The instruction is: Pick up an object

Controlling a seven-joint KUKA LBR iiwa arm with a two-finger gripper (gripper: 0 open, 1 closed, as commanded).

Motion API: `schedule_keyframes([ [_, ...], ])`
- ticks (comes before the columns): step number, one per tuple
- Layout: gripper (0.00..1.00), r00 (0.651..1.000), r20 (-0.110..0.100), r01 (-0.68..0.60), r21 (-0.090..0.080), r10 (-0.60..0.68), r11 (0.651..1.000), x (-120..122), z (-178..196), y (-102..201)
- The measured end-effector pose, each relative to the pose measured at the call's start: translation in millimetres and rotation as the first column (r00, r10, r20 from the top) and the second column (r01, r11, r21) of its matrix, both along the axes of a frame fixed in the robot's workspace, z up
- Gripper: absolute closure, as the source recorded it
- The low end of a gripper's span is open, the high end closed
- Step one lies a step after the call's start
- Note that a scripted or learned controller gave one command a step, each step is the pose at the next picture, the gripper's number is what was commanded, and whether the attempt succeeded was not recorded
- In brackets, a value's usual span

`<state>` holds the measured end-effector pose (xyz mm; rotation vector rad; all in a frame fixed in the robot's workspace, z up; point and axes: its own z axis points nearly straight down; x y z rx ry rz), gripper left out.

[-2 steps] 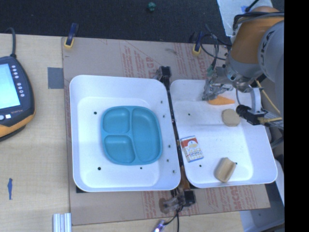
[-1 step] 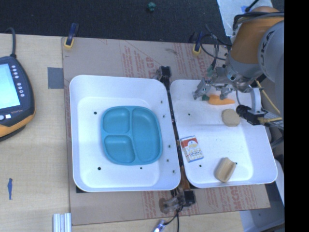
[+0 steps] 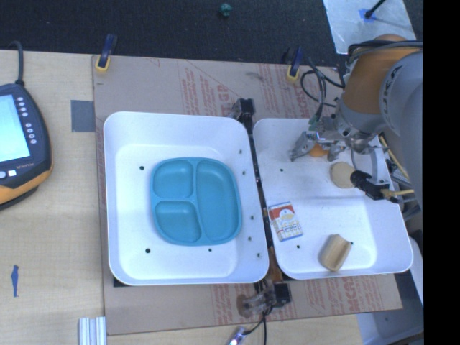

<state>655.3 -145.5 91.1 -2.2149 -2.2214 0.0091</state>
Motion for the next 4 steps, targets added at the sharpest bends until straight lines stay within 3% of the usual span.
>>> schedule_keyframes([
  [1,0.0,1.0,0.003,0.0,0.0,0.0,1.0,1,1,-4],
  [2,0.0,1.0,0.006,-0.002,0.0,0.002,1.0,-1,28,21],
  [3,1.0,1.0,0.004,-0.004,0.0,0.004,1.0,-1,38,20],
  [4,0.0,1.0,0.004,-0.004,0.0,0.004,1.0,-2,38,20],
])
